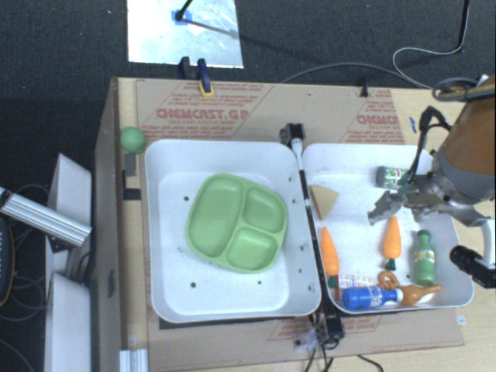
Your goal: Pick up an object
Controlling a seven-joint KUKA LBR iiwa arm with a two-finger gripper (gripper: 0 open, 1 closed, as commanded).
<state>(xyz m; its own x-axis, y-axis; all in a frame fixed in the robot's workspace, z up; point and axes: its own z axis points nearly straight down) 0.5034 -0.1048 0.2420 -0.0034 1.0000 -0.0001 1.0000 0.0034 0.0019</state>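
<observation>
The right bin (353,165) holds several small objects. An orange carrot (392,239) lies upright in its middle right. My gripper (397,206) hangs just above that carrot's top end, reaching in from the right on the grey arm (465,161). Nothing shows as held by it. A second orange carrot (329,253) lies by the bin's left wall. A tan wedge (325,200) sits above that carrot. A green bottle (423,259) stands to the right of the first carrot, and a small dark can (390,177) lies behind the gripper.
A blue bottle (364,297) and a tan gourd-like toy (415,292) lie along the right bin's front wall. The left bin (167,208) holds a green divided plate (238,222). A green ball (132,139) rests on the bench's left edge.
</observation>
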